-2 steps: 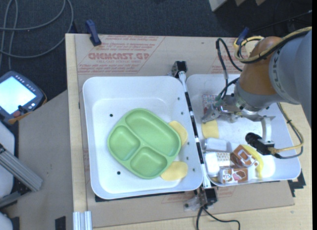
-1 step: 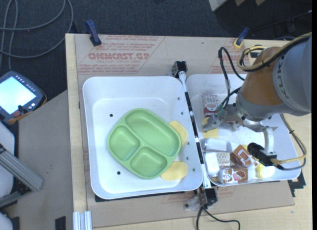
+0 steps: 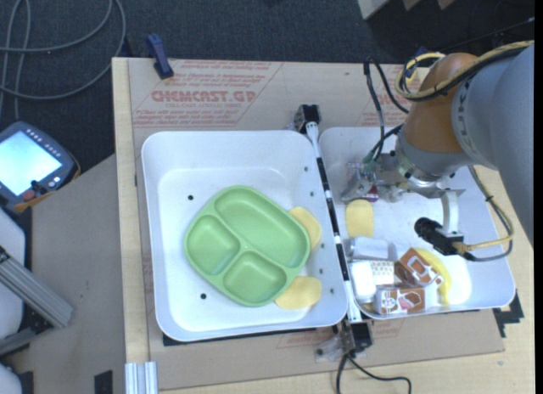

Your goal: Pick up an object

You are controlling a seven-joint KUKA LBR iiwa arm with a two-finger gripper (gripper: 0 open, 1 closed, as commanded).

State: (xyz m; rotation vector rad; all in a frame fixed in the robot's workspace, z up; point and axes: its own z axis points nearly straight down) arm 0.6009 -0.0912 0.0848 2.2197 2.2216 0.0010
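My gripper (image 3: 363, 182) hangs low over the far left part of the right bin (image 3: 484, 214), beneath the grey arm with its orange band. A small pale yellow piece (image 3: 360, 216) lies just in front of it, apart from it. Nearer the front of that bin sit a white box (image 3: 371, 249), a white block (image 3: 363, 279), brown-and-white packets (image 3: 405, 284) and a yellow item (image 3: 448, 278). Nothing is visibly held.
The left bin (image 3: 170, 171) holds a green divided plate (image 3: 248, 244) with two yellow pieces (image 3: 306, 224) (image 3: 299, 293) poking out from under its right side. The divider between the bins (image 3: 329, 214) runs close to my gripper's left.
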